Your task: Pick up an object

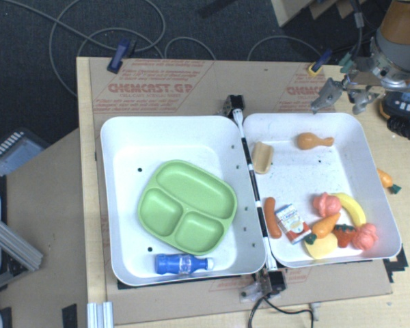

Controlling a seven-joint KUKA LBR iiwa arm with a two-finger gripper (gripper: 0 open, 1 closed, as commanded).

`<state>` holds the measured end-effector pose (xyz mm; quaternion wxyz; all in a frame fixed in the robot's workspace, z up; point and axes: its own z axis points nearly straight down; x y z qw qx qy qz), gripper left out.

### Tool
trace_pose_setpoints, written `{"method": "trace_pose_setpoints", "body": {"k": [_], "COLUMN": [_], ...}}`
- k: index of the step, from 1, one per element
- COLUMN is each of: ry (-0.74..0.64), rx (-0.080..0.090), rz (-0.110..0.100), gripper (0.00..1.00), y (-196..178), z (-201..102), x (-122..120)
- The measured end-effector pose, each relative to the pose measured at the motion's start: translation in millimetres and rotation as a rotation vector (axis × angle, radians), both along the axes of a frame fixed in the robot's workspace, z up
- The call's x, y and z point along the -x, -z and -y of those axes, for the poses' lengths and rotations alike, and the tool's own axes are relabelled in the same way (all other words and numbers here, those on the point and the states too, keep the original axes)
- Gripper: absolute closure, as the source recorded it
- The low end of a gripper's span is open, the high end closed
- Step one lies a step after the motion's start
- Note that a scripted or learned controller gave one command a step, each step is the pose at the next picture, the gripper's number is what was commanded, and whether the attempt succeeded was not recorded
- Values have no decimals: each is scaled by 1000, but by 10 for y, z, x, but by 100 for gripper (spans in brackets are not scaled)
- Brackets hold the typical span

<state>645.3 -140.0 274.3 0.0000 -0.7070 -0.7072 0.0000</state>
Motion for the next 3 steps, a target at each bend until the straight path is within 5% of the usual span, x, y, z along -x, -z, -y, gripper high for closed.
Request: {"method": "trace_pose_setpoints", "body": {"k": [2,3], "ry": [1,2], "rx": [-1,0], "rz": [-3,-4], "gripper": [0,0], "y": [1528,1908], "z": [375,690], "x": [-205,897]}}
